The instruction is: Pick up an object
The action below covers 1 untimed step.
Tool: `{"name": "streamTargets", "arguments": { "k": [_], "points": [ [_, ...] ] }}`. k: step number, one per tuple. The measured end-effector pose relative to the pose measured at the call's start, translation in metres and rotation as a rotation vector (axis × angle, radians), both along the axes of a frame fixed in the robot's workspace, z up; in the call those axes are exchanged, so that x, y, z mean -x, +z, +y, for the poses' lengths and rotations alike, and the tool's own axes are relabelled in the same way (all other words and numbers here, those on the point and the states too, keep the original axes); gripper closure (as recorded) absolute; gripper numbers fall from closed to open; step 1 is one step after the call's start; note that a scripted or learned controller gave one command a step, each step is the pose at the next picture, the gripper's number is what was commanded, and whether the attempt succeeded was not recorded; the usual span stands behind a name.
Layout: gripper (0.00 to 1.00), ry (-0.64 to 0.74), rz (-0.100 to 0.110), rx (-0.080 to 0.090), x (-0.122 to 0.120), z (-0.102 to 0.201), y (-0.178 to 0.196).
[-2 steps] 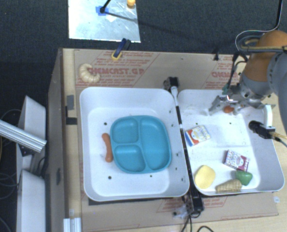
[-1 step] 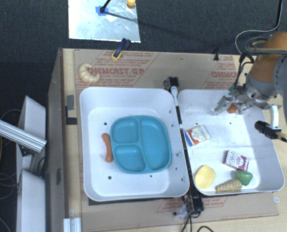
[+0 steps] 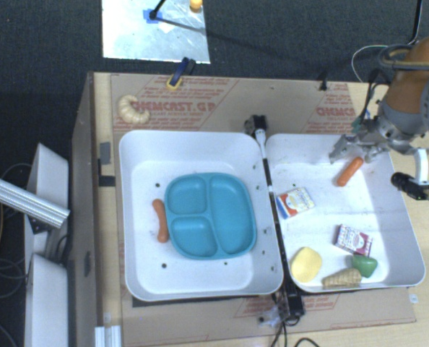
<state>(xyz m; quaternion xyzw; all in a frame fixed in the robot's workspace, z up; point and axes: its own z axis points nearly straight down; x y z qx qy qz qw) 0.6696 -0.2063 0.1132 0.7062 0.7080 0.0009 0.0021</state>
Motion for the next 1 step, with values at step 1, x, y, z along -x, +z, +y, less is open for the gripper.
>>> {"name": "streamTargets", "arguments": {
  "k": [1],
  "points": [
    [1.00, 0.003, -0.004, 0.002, -0.0011, -0.0001, 0.0114]
  ]
}}
